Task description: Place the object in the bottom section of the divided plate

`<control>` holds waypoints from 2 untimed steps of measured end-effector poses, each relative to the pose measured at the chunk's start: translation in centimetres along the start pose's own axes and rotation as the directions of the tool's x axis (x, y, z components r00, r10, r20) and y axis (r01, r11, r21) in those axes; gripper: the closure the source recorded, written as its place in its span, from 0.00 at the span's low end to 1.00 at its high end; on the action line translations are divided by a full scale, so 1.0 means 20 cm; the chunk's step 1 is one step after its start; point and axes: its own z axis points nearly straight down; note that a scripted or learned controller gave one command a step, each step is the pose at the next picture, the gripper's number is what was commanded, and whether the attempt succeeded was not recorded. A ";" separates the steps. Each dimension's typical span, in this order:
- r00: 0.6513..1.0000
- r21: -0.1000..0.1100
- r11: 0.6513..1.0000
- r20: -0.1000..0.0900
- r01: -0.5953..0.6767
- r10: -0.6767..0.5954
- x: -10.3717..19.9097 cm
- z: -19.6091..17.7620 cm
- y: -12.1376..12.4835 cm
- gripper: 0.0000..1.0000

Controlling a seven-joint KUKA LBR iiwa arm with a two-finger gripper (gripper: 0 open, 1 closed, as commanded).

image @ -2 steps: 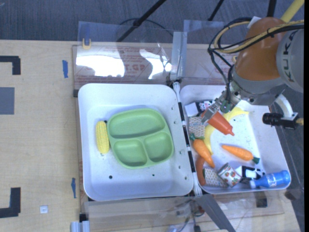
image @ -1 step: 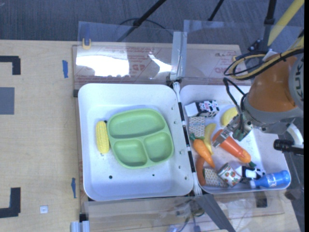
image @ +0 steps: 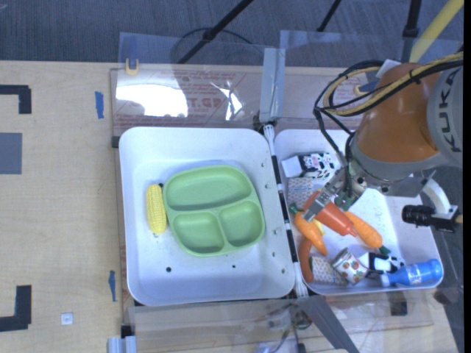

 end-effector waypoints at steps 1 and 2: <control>0.932 0.001 0.932 -0.003 0.362 -0.362 0.40 -0.06 0.27 1.00; 0.932 0.001 0.932 -0.003 0.361 -0.361 0.40 -0.06 0.26 0.00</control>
